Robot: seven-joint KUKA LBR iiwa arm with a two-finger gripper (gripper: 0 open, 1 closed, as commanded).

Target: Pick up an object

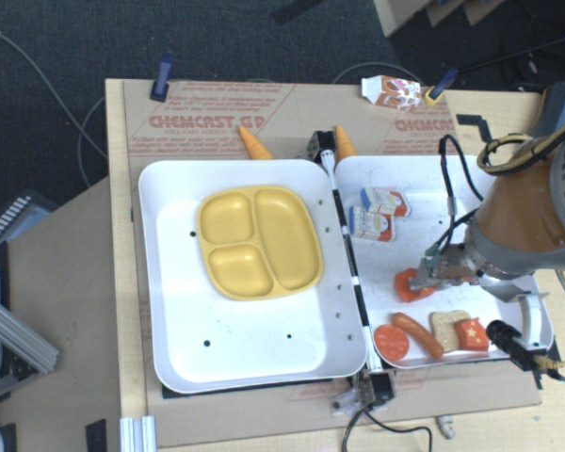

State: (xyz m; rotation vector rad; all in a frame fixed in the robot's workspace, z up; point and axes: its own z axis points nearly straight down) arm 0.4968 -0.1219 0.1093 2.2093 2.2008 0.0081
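— How's my feed looking?
— Bright, even overhead light here. The white bins (pixel 169 281) nearly wash out; shadows stay soft and short.
— Sharpness?
— I see mild softness throughout, dark floor (pixel 47 55) grainy, arm (pixel 527 215) slightly blurred.

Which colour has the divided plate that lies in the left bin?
The divided plate is plain pale yellow, without any pattern. The camera view shows it clearly from above.

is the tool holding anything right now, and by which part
Cannot be told: the tool sits right at the red toy piece in the right bin, but a grip isn't visible.
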